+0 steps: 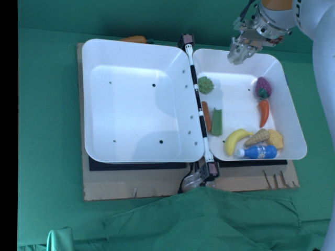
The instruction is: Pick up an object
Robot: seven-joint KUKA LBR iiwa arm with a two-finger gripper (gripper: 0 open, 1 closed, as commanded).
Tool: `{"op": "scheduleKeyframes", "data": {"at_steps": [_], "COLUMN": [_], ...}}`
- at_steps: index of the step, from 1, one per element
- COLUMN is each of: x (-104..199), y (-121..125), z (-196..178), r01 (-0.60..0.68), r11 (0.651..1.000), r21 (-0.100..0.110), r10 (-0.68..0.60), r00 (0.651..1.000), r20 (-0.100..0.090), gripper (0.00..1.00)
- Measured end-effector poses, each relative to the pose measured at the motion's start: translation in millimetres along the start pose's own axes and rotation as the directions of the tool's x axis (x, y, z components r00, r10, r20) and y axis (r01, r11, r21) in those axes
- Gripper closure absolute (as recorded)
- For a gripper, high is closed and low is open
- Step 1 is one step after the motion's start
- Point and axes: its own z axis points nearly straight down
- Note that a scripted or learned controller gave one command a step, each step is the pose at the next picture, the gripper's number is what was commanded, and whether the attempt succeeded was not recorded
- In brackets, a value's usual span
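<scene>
Left bin (104, 56): a shallow white tray on the left half of the bench, with only small dark dots on its floor.
Behind the left bin: an orange object (133, 38) lies on the green cloth just past the tray's far rim.
Divider (198, 101): a black-and-white striped bar runs between the two bins, front to back.
Right bin (293, 140): a matching white tray holding all the toy foods.
Near the divider: a round green item (205, 84) sits toward the far side; closer to the front lie a thin orange stick (207, 116) and a green stick (217, 122), side by side.
Front of the right bin: a yellow banana (234, 140), a corn cob (257, 137), a yellow bumpy piece (275, 138) and a blue bottle (259, 152) lying on its side — all clustered together.
Right side of the bin: a purple fruit (262, 87) with a red-orange pepper (264, 112) just in front of it.
Gripper (239, 56): hangs over the far edge of the right bin — nothing is between its fingers, and whether they are spread or closed cannot be told.
Nearest objects to the gripper: the round green item and the purple fruit, both apart from it and nearer the front.
</scene>
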Motion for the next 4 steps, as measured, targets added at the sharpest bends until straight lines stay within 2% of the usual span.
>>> {"op": "scheduleKeyframes", "data": {"at_steps": [1,2,3,4], "x": [3.8,-38.8,-58.8,-76.7], "y": [21.2,-15.5,-20.3,13.3], "z": [69.4,95.6,95.2,96.8], "r01": [0.002,-0.003,0.000,0.002], "r11": [1.000,1.000,1.000,1.000], "r21": [0.003,-0.010,-0.011,-0.004], "r10": [-0.002,0.003,0.000,-0.002], "r00": [1.000,1.000,1.000,1.000], "r20": [0.002,0.000,0.002,0.000], "gripper": [1.00,1.00,1.00,1.00]}}
